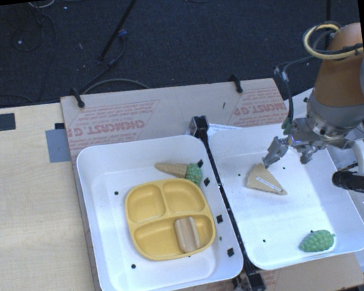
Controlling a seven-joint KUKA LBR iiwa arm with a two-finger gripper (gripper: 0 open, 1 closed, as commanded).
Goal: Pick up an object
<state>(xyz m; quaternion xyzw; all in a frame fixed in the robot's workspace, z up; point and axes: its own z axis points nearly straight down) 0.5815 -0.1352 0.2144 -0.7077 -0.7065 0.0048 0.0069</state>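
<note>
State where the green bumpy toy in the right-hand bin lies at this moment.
The green bumpy toy lies in the near right corner of the right bin, apart from the tan wedge, which sits further back by the gripper.

tan wedge (264, 181), flat, right bin (338, 221)

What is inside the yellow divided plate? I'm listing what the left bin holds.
A tan, hot-dog-like piece lies in the yellow divided plate's lower right compartment. The other compartments show bare yellow. Whatever is under the plate is hidden.
</note>
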